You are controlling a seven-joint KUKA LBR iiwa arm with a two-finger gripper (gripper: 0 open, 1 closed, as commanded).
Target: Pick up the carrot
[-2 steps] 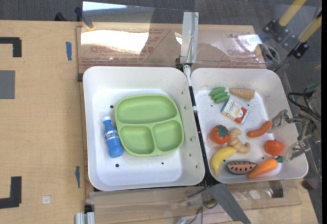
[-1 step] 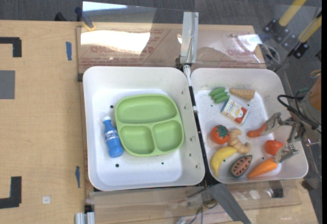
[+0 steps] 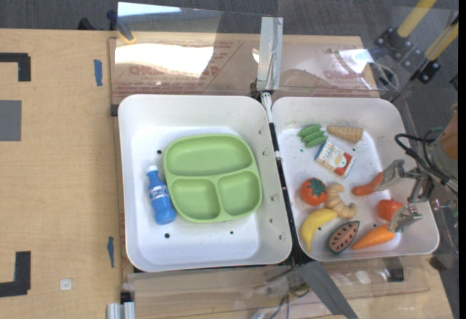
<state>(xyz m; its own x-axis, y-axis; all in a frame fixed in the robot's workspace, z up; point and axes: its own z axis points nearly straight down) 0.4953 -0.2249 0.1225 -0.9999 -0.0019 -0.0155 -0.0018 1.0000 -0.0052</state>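
The carrot (image 3: 373, 237), orange and tapered, lies near the front right corner of the right bin (image 3: 426, 241), pointing left toward a brown seed-patterned slice (image 3: 342, 236). My gripper (image 3: 400, 195) reaches in from the right and hangs over the bin's right side, open. One finger (image 3: 394, 171) sits by a red chili (image 3: 368, 184). The other finger (image 3: 405, 220) is just above the carrot's thick end. A small red pepper (image 3: 389, 208) lies between the two fingers. Nothing is gripped.
The right bin also holds a banana (image 3: 317, 226), a tomato (image 3: 314, 191), a ginger piece (image 3: 338, 201), a juice box (image 3: 334, 158), green pods (image 3: 312, 135) and a cone (image 3: 344, 133). In the left bin are a green divided plate (image 3: 212, 178) and a blue bottle (image 3: 159, 197).
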